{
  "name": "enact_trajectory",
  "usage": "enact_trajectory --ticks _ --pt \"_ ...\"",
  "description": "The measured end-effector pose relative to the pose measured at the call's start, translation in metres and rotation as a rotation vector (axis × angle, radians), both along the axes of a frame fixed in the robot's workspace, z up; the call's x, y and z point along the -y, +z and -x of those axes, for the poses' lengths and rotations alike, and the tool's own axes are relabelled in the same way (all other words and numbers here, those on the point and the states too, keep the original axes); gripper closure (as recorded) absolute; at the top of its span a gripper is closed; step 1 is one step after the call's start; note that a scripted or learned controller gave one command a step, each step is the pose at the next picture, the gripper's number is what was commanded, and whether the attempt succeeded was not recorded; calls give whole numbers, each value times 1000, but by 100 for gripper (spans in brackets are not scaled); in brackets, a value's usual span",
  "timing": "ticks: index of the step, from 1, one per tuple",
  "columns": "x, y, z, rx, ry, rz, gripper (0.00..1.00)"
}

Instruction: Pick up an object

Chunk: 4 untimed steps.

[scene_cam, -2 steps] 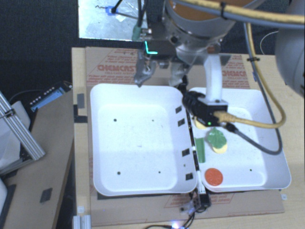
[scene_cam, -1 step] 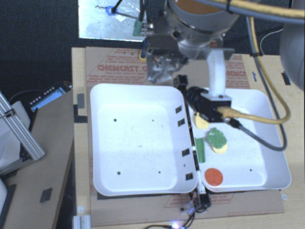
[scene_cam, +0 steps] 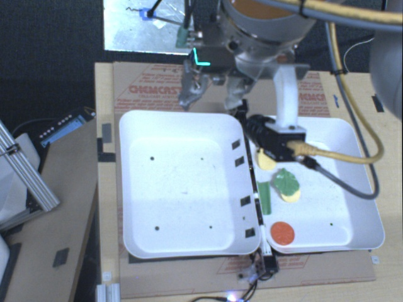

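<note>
The gripper [scene_cam: 211, 96] hangs released at the bins' far edge; descending there risks striking the left bin [scene_cam: 182, 181] rim.

arm [scene_cam: 277, 5]: upper part cut off by top edge | right bin [scene_cam: 352, 231]: far left corner hidden behind gripper [scene_cam: 211, 96] mount and cable | pale yellow object [scene_cam: 266, 162]: partly covered by black connector [scene_cam: 277, 142] | fingers: blurred, state unclear
</note>
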State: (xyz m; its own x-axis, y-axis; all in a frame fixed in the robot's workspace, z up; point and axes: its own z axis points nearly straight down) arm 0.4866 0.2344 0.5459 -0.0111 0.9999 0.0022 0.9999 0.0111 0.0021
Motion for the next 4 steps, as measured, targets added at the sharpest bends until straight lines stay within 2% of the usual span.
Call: enact_trajectory --ticks 1,2,3,4 --pt "0 12 0 2 3 -2 100" --pt "0 11 0 1 4 -1 0" --pt "0 23 0 4 7 -3 100" --pt "0 22 0 3 8 -2 0"
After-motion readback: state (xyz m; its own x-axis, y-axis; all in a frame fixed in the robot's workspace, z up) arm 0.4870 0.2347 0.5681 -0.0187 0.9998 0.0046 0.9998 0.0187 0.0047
